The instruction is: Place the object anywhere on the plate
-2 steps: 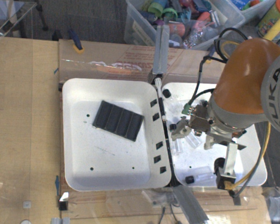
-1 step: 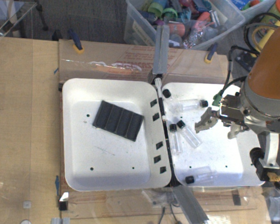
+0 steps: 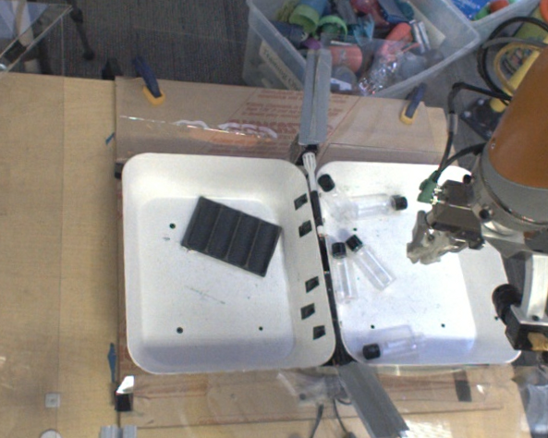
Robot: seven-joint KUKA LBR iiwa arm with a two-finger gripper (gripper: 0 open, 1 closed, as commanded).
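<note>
Hand [image 3: 424, 250] above right bin [image 3: 454, 308] of clear vials [image 3: 375, 268]

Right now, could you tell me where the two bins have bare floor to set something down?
The left bin is bare all around the dark plate, widest below it toward the near wall. In the right bin, clear vials crowd the left half; the free patch lies below the gripper, toward the near right corner.
</note>
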